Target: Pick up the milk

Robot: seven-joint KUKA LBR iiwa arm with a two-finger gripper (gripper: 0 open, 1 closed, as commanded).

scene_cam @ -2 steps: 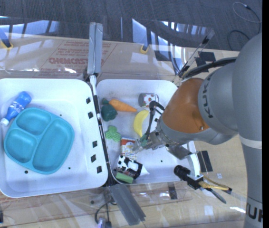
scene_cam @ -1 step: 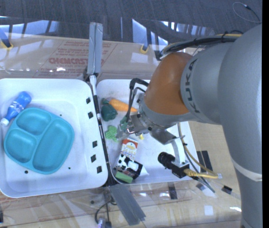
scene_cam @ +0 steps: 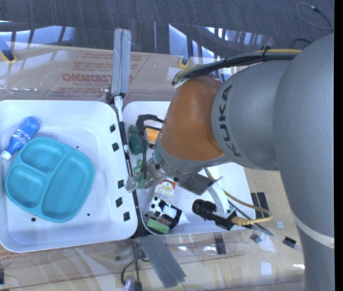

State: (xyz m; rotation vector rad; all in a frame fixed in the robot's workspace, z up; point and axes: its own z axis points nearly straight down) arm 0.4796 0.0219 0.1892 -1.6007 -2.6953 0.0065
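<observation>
The small black-and-white cardboard milk carton [scene_cam: 163,206] is seen lying in the right-hand shallow white bin [scene_cam: 239,176], just beside the gripper [scene_cam: 142,176], whose opening cannot be told. It is judged light and crushable, best taken gently across its flat sides.

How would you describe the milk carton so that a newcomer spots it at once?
Find the right bin, beneath the orange-banded arm. Near its lower left corner lies the milk carton. Only it has black-and-white cow patches and a green end.
</observation>
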